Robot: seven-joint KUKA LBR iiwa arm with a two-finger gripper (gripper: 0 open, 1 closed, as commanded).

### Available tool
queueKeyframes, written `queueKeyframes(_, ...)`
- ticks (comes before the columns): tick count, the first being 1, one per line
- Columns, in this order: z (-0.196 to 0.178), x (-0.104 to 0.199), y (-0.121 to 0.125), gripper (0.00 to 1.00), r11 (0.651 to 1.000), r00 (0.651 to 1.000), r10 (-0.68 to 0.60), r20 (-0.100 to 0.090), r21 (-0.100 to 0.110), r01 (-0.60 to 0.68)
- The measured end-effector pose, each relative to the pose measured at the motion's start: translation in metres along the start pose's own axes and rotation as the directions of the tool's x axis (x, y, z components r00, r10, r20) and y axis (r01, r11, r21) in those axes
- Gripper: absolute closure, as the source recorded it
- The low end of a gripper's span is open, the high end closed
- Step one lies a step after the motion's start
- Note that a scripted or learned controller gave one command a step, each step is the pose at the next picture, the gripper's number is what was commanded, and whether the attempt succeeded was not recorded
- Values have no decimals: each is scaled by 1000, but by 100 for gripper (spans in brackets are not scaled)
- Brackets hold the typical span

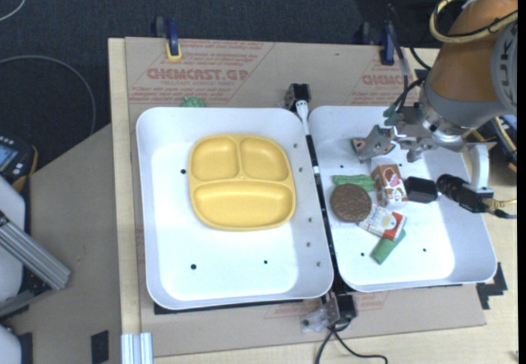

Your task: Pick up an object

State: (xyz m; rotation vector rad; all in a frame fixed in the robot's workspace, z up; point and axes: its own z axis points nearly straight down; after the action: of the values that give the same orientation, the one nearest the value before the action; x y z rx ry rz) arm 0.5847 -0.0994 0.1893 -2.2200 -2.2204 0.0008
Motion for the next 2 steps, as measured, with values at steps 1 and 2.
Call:
queueKeyframes(1, 82, -4, -36, 0, 1000, 1000, -1, 5, -18, 1)
queueKeyframes(2, 71, -8, -35, 100, 1000, 1000, 3, 12, -25, -3)
